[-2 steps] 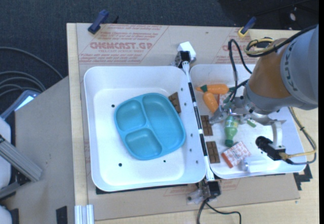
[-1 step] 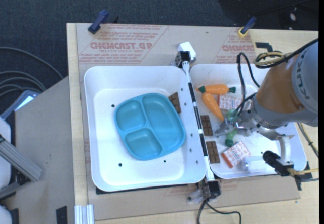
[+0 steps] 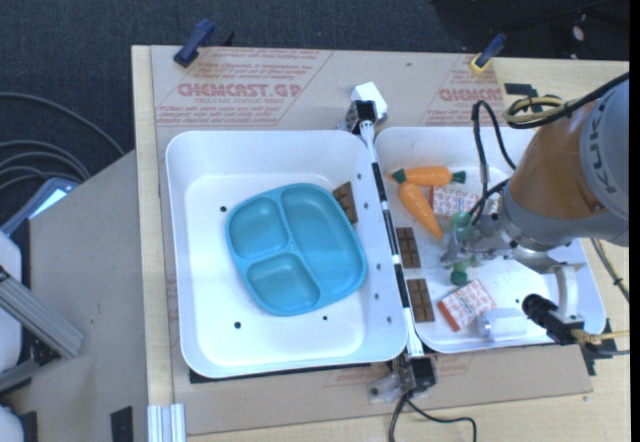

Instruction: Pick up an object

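The right bin (image 3: 590, 305) holds the loose objects. One orange toy carrot (image 3: 430, 175) lies at its far left, and a second carrot (image 3: 420, 208) slants just below it. A red-and-white packet (image 3: 455, 200) lies beside them. My gripper (image 3: 456, 254) is down in the middle of this bin, just right of the slanted carrot, among small green pieces (image 3: 459, 276). The grey wrist hides what lies directly under it. Another red-and-white packet (image 3: 467, 302) lies nearer the front, below the gripper.
The left bin (image 3: 190, 260) holds a blue divided plate (image 3: 293, 247). Brown blocks (image 3: 408, 247) line the ridge between the bins. The arm's orange band (image 3: 545, 165) hangs over the right bin's right half. A white item (image 3: 503, 327) lies at the front.
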You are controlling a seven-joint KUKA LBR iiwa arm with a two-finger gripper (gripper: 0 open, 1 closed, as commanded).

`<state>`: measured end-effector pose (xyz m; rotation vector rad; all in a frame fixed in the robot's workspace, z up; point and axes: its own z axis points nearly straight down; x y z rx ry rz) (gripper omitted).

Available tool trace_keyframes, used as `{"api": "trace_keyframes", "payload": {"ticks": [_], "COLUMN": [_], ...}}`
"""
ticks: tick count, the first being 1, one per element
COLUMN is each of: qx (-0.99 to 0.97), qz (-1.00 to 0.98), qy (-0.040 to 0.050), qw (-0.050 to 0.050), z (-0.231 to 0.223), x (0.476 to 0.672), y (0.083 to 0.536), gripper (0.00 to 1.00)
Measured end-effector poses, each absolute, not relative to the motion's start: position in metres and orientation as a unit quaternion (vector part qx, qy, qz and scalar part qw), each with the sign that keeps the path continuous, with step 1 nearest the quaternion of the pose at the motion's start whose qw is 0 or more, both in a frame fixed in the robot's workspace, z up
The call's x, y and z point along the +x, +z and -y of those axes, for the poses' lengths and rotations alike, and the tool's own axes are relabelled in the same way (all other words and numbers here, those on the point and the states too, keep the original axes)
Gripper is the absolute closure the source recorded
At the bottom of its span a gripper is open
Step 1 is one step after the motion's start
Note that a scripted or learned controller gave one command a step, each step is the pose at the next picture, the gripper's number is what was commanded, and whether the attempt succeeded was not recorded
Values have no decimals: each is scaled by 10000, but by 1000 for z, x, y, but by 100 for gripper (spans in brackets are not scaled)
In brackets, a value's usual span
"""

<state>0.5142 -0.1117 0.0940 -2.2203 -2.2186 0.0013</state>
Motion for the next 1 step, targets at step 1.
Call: {"api": "trace_keyframes", "payload": {"ticks": [1], "qx": [-7065], "qz": [7077], "qy": [-3], "qw": [4], "z": [27], "x": [573], "y": [185], "gripper": [100]}}
